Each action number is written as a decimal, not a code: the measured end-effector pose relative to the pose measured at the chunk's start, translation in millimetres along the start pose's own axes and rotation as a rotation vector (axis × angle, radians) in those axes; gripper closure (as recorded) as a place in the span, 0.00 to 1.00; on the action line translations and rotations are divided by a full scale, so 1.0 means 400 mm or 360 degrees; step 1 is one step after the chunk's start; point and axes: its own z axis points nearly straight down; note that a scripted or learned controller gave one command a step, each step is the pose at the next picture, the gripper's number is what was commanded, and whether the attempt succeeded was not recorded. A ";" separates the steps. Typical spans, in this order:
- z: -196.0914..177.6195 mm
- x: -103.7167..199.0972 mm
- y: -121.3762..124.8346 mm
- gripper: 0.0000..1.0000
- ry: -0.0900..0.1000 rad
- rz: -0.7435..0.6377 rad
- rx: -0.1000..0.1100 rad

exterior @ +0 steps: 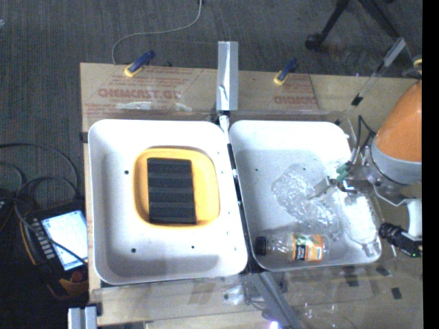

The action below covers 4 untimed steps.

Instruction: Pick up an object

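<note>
Brown board covers the desk (103, 98), printed with faint red lettering, and dark grey carpet lies around it, with black cables at the left and a chair base at the top right. 2 blue-and-yellow clamps pin the board's far edge, 1 (139, 63) at the left and 1 (286, 71) further right.

2 white bins sit side by side, touching along the middle. The left bin (110, 184) holds 1 yellow tray (176, 186) with a black ribbed insert, lying centred with bare floor on all sides. The right bin (274, 142) holds 1 crumpled clear plastic piece (302, 196) near the middle and 1 clear bottle (298, 247) with an orange label (lying on its side) against the near wall; its far-left half is bare.

The arm (405, 132) reaches over the right bin's right rim, and the claw (341, 180) hangs just beside the clear plastic; I cannot tell whether it is wide or narrow, and nothing is visibly gripped.
</note>
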 end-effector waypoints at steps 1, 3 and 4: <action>0.283 -0.038 0.007 0.00 -0.0016 -0.0479 -0.0035; 0.280 -0.137 0.187 0.00 0.0009 -0.0404 -0.0008; 0.257 -0.133 0.190 1.00 0.0009 -0.0407 -0.0012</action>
